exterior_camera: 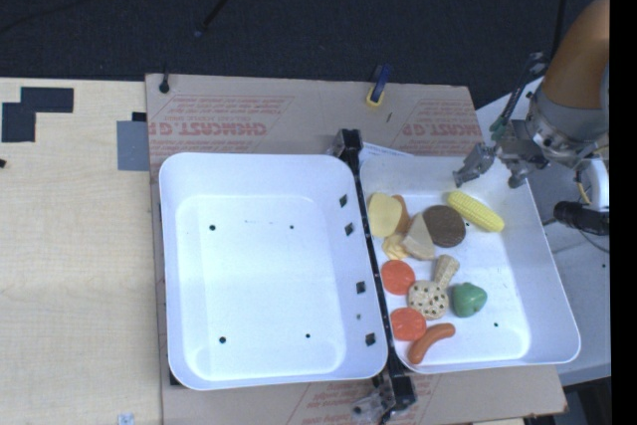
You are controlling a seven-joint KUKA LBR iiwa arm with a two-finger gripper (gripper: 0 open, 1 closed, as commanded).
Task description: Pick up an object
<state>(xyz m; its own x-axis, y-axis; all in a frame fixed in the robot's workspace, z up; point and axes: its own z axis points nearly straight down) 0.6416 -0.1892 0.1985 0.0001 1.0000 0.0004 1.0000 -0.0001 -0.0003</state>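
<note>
Two shallow white plastic bins sit side by side on a cardboard-covered surface. The left bin adjoins the right bin along a black clamped seam.

The grey arm with its orange upper section enters from the right. Its pincer hovers over the upper right corner of the right bin, its two fingers spread apart with nothing between them. It stands just above and beside the yellow plastic corn cob, without touching it.

The toy foods cluster in the left half of the right bin. A yellow rounded piece lies nearest the seam at the top, and a brown disc lies between it and the corn cob. A tan wedge touches the disc's lower left edge. Below these lie an orange-red round slice, a beige dotted block and a green pepper-like piece. A second orange-red slice and an orange sausage shape lie nearest the bin's front wall.

A blue and yellow clip grips the cardboard's far edge.
</note>
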